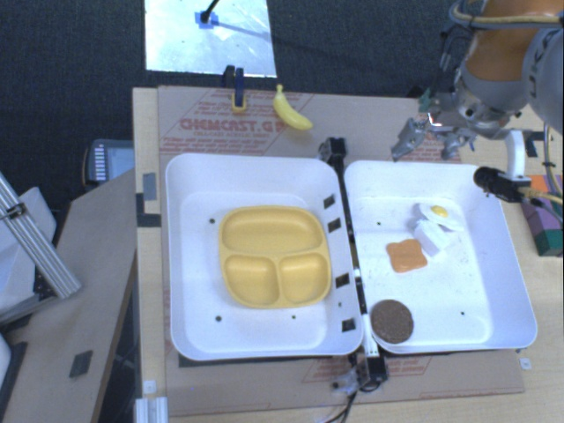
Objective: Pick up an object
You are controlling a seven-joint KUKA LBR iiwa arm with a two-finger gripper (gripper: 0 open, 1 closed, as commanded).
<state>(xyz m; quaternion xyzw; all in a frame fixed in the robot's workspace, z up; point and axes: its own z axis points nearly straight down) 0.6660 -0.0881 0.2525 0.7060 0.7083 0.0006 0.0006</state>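
We see the gripper (431,143) hanging over the back rim of the right bin (493,302), near its far left corner. Its jaws are spread and nothing sits between them.

The things it could pick lie in the right bin, all apart from the gripper. Closest is a white block (432,236) with a fried egg (435,211) just behind it, touching or nearly so; we cannot tell which. An orange slice (406,256) lies just beside the block on its left. A brown disc (392,321) sits well forward of these, close to the bin's front left corner and near the black divider (339,203) that runs between the bins. Nothing lies over any of these pieces, and the right half of the bin floor is bare.

The left bin (189,236) holds a yellow tray (271,267) with three compartments, lying flat in the middle. Behind the left bin, on the bench (370,117), we see a banana (291,111) and beside it a blue and yellow clamp (236,89). A shiny sheet (211,38) lies further back, beyond the bench.
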